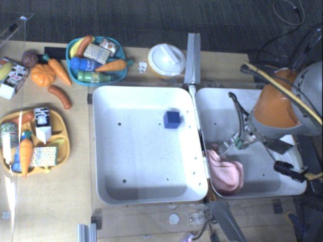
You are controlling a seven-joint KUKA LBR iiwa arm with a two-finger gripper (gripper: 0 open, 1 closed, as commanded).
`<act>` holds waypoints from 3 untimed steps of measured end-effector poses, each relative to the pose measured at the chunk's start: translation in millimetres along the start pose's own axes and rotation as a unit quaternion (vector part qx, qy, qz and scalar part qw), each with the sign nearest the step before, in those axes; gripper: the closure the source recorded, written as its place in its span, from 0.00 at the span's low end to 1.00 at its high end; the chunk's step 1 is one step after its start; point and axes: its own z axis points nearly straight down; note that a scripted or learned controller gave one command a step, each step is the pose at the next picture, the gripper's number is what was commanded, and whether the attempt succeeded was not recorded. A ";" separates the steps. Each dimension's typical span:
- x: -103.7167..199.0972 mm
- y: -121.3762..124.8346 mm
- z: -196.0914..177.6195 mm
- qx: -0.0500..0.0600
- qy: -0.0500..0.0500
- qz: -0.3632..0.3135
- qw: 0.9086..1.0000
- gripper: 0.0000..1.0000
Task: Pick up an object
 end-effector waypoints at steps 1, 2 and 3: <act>-12.9 32.0 6.1 -0.001 0.000 0.136 0.991 0.00; -26.3 -31.5 5.4 -0.003 -0.001 0.182 0.983 0.00; 38.8 -35.9 -86.5 0.006 0.003 0.185 0.983 0.00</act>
